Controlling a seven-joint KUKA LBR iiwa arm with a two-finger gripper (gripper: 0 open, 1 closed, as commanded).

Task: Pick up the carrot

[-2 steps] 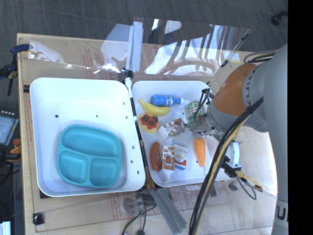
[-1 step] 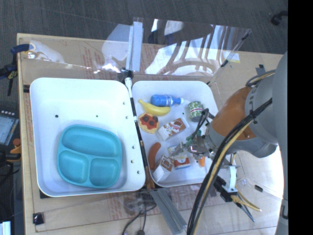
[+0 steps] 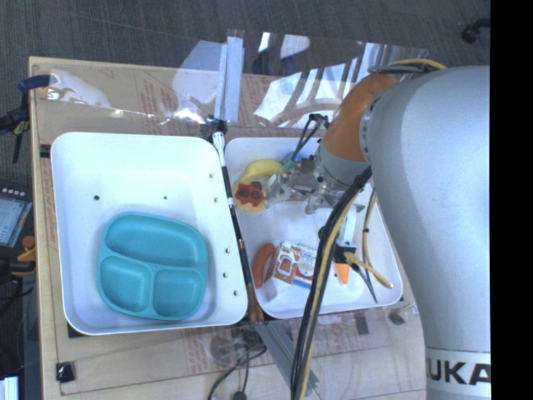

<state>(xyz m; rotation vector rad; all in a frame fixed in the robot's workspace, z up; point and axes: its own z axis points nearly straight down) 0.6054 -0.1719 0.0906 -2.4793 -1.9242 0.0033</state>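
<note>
Tabletop [image 3: 125, 98]: tan board surface with faint red print, glare along the far edge. Two shallow white bins sit directly on it, side by side and touching along their inner rims: left bin [image 3: 75, 223], right bin [image 3: 275, 307]. A clear upright panel [image 3: 233, 73] stands behind them.
</note>
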